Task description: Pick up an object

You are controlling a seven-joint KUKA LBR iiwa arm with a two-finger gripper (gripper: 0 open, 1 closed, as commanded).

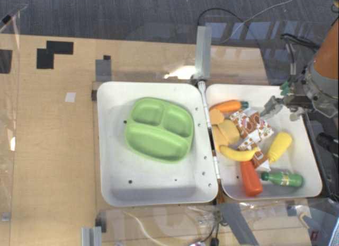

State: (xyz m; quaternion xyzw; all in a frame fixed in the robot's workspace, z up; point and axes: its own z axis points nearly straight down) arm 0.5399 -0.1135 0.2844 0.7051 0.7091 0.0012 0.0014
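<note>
We are looking down on two white bins sitting side by side on the bench, the left bin (114, 181) and the right bin (310, 178). In the left bin one green divided plate (159, 129) is lying flat, showing three compartments. The right bin is holding the small things, all crowded together: one orange carrot (229, 105) near the back, one yellow squeeze bottle (279, 146), one banana (238, 154) lying across the middle, one red-orange bottle (251, 179) toward the front, one green bottle (283, 178) lying on its side just beside it, two red-and-white cartons (253, 128) touching each other, and two tan pieces (226, 129) near the divider. The arm (326, 70) is reaching in from the right, its orange band showing above the wrist, and the gripper (280, 107) is hanging over the back right part of the right bin, its fingers spreading apart and pinching nothing, just beside the cartons.
</note>
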